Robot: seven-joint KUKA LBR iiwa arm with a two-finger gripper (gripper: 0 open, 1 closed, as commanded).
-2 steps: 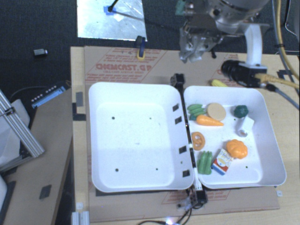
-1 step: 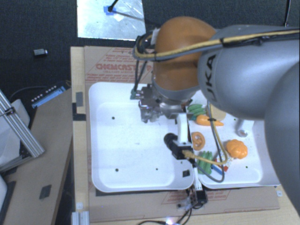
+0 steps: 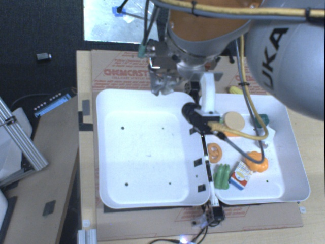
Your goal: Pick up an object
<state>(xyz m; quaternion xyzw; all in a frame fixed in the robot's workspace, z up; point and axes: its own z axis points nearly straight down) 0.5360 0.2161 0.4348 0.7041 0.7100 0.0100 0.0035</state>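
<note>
Camera view, green pieces [image 3: 222,176] upright in right bin [image 3: 284,187], long axis near-vertical

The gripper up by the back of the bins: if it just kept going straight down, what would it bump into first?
Probably bare floor near the back rim of the left bin. The gripper hangs over that edge, but depth is hard to judge.

I saw two white bins [image 3: 147,151] on tan cardboard [image 3: 122,70] printed in red. The right bin held a tan disc [image 3: 234,120], an orange pretzel shape [image 3: 214,152], a green piece [image 3: 222,176], an orange piece [image 3: 257,164] and a red-white-blue carton [image 3: 240,174]. The arm [image 3: 284,50] was grey with an orange band [image 3: 213,4].
</note>
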